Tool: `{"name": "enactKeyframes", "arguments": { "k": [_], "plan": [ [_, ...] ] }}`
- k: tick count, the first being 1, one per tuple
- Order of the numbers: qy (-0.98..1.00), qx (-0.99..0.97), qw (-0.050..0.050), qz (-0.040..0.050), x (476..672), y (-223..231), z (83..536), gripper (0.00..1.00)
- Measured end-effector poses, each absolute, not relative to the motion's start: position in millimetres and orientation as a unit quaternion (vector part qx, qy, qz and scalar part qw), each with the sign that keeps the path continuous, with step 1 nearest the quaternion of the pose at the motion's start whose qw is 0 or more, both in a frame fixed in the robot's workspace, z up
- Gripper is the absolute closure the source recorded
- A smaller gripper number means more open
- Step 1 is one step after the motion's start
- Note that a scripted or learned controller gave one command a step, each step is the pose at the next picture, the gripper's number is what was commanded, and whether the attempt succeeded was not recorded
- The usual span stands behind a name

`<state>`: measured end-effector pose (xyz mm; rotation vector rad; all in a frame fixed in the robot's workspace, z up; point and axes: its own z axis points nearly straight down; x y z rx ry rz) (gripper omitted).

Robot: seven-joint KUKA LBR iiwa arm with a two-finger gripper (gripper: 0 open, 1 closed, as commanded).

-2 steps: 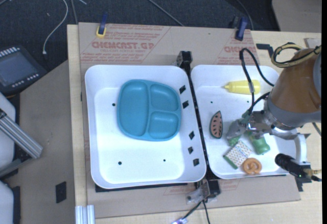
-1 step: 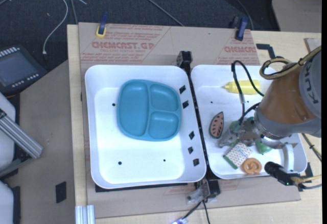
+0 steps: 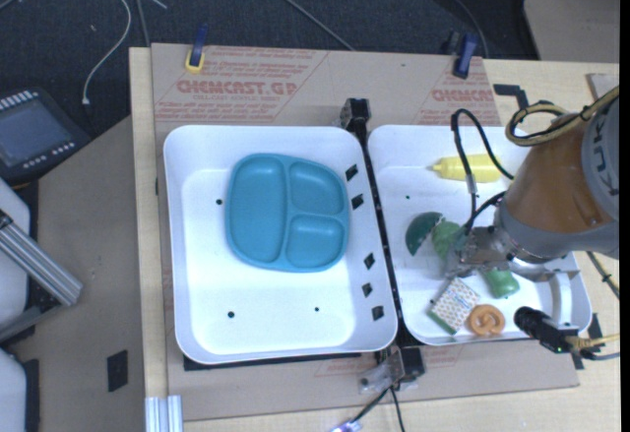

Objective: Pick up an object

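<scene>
In the right bin (image 3: 413, 159) lie a yellow banana-like toy (image 3: 471, 166) at the back, a dark green piece (image 3: 423, 229) and a lighter green piece (image 3: 448, 237) in the middle, a patterned square packet (image 3: 454, 306) and an orange ring (image 3: 485, 321) at the front. Another green object (image 3: 500, 281) sits just under the arm. My gripper (image 3: 471, 258) is low in this bin, right beside the green pieces and above the packet. The arm's body covers the back of the bin's right side.
The left bin (image 3: 197, 273) holds a blue divided plate (image 3: 287, 212). A black divider (image 3: 369, 214) with clips runs between the bins. Cables loop over the arm (image 3: 561, 194) and across the floor at the back.
</scene>
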<state>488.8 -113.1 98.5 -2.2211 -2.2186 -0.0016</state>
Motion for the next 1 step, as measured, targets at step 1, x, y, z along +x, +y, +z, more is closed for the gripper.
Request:
{"name": "enactKeyframes", "arguments": {
  "k": [1],
  "plan": [
    [-0.708,-0.707,-0.002,-0.0015,482.8,-106.4,155.6,1.0]
  ]
}}
